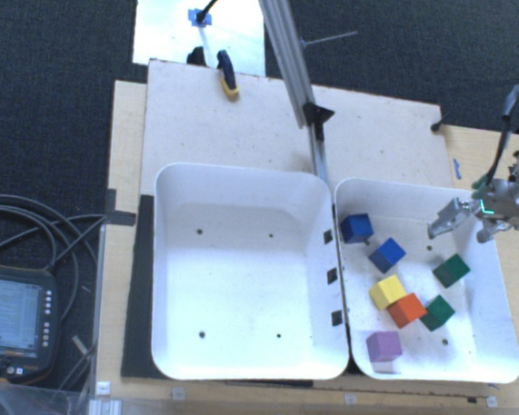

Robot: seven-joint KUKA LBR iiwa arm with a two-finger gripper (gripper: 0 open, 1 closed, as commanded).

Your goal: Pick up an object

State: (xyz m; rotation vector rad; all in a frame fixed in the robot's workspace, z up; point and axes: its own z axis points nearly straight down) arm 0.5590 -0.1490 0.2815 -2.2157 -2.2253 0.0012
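- Currently hovering at the right of the frame: gripper (463,222), over the upper right part of the right bin (496,311), fingers spread apart with nothing between them.
- Just below the gripper, slightly lower in the frame: green cube (452,270), closest of the blocks, not touching the fingers.
- Further left and apart from the gripper: blue cube (357,228) near the bin's upper left corner, second blue cube (387,254) just beside it.
- Clustered in the lower middle of the right bin: yellow cube (386,292) touching orange cube (407,310), which touches a second green cube (438,312).
- Alone near the bin's lower rim: purple cube (384,346).
- No legible writing or brand on blocks or bins; too small to read on the screen of the teach pendant (7,319) at lower left.
- Open white floor between the green cube and the right wall; left bin (179,194) bare of blocks, sharing a rim with the right bin at centre frame.
- Bare table (250,119) across the upper middle, beyond both bins.
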